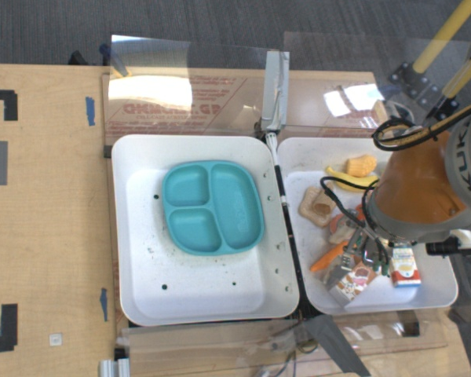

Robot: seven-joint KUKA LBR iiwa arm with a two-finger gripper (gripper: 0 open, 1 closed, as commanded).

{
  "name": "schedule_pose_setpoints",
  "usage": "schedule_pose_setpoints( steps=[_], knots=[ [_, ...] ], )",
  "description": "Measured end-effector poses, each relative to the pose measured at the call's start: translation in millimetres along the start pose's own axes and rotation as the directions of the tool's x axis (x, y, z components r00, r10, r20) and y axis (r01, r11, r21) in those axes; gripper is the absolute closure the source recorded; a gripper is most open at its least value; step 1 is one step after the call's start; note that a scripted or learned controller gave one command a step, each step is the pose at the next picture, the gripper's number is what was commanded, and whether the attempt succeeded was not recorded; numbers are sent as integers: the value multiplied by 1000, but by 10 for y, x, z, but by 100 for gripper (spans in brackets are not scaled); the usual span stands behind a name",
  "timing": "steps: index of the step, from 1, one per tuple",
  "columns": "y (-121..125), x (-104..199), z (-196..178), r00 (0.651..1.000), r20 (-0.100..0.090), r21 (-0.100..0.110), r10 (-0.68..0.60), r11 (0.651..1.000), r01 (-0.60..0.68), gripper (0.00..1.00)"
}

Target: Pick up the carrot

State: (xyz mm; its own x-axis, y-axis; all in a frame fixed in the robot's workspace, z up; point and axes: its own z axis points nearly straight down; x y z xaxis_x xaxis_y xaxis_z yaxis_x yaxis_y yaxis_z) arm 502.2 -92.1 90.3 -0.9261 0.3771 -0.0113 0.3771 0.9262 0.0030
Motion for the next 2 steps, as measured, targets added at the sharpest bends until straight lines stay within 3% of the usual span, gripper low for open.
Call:
schedule_pose_setpoints(
  steps=[1, 2],
  knots=[
    [182, -529, 8, 992, 3, 0, -130, 992, 130, 0],
    [289, -836, 16, 980, 0, 1, -197, 980, 197, 0]
  ],
)
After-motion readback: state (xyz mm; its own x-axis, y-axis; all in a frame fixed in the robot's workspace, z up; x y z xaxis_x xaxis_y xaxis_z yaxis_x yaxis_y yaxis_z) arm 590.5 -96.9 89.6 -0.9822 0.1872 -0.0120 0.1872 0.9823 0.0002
